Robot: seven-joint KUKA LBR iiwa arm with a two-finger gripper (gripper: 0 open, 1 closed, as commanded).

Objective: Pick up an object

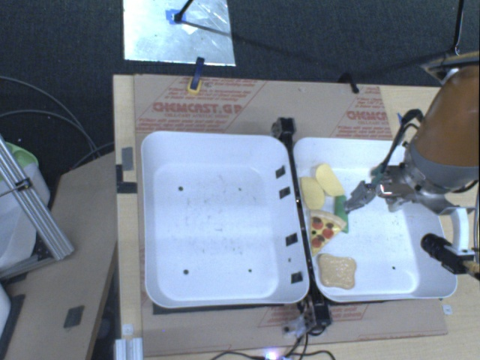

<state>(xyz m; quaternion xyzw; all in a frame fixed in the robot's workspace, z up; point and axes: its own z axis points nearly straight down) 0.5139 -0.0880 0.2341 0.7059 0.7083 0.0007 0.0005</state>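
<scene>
Approach step in hand, by my reading: gripper (pixel 354 199) is low over right bin (pixel 390 276), near its left wall, pointing at the cluster of toy food there. No object seen between the fingers, so nothing counts as picked.

Objects, all in right bin along left wall:
- two yellow pieces (pixel 321 184), toward back-left corner, touching each other
- green piece (pixel 341 205), just beside them, directly under the fingertips; contact w/ it can't be confirmed
- pizza slice (pixel 325 228), mid left wall
- tan cookie (pixel 337 271), near front-left corner

Jaws: look slightly apart, dark tips blurred; gap hard to judge.

Left bin (pixel 217 223) carries nothing to note.

Next move, as judged: settle onto green piece or pizza slice, close, then lift straight. Pieces crowd together, so a neighbour may get nudged.
</scene>
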